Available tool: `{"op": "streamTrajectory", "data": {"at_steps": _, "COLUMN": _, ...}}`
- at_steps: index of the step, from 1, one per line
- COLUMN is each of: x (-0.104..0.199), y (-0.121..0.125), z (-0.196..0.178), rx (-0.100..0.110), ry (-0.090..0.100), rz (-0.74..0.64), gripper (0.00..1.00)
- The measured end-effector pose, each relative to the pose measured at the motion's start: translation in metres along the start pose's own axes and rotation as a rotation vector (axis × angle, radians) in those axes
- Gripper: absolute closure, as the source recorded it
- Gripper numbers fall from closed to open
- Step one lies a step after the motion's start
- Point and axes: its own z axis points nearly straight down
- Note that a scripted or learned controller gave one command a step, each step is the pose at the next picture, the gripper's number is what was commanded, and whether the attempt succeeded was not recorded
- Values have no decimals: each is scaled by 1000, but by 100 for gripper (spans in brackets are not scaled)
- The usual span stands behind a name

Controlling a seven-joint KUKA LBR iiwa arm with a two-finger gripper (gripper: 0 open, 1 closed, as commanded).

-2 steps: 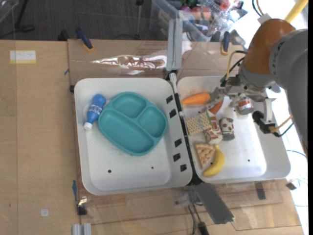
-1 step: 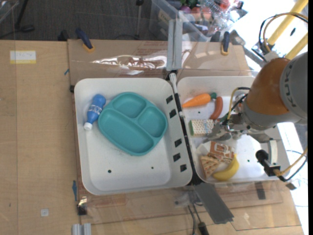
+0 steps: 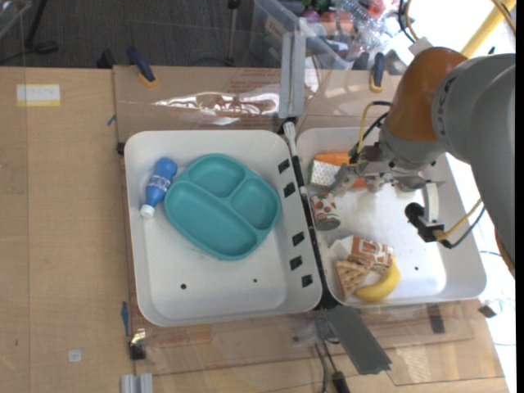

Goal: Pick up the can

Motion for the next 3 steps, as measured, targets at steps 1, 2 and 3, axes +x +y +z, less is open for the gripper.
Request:
{"op": "streamTrajectory", "data": {"at_steps": 1, "x": -1, "y": 1, "z": -12, "rx": -5, "ry": -1, "rz": 1, "gripper": 100}}
{"op": "streamTrajectory", "data": {"at_steps": 2, "x": -137, "y": 11, "z": -57, "rx": -1, "ry": -2, "rz": -45, "gripper": 100}}
{"op": "streamTrajectory", "data": {"at_steps": 3, "x": -129, "y": -5, "z": -152, "rx": -6, "ry": -6, "rz": -771, "gripper": 100}}
